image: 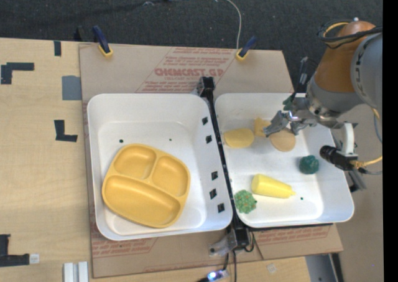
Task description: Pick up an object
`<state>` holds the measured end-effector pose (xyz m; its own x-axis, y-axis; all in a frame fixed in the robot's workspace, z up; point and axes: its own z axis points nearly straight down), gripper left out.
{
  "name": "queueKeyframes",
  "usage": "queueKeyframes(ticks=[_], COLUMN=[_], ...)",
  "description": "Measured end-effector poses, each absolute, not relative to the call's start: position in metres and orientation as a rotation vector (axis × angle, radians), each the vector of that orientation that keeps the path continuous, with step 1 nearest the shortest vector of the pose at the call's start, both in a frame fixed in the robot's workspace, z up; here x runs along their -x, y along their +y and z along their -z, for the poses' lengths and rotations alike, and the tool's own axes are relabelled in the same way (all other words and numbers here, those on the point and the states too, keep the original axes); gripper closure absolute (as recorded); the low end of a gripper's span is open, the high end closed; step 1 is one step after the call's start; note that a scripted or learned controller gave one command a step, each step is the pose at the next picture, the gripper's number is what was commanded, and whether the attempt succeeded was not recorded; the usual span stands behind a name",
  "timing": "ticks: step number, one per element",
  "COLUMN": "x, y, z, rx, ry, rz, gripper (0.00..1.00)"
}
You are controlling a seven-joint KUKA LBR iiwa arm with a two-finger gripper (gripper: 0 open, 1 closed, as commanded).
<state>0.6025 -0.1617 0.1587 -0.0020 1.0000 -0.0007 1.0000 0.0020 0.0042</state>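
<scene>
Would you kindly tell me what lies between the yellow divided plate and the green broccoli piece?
In the camera view, the black divider where the two bins meet lies between the yellow divided plate and the broccoli piece.

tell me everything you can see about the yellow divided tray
The yellow divided tray is one rounded piece of what looks like smooth plastic, with three compartments: one long one along its lower edge and two smaller ones above. It lies flat and face up, turned at a slight angle, on the floor of the left bin. It rests on that floor alone, and I see nothing in its compartments.
</scene>
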Motion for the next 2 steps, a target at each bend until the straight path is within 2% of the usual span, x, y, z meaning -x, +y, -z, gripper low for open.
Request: queueKeyframes(ticks=[1, 2], x=[-0.599, -0.6], y=[-0.17, -0.169], z=[-0.207, -0.22], rx=[-2.218, -2.219], ry=[2.22, 2.224], rz=[-0.003, -0.001], gripper=[1.0, 1.0])
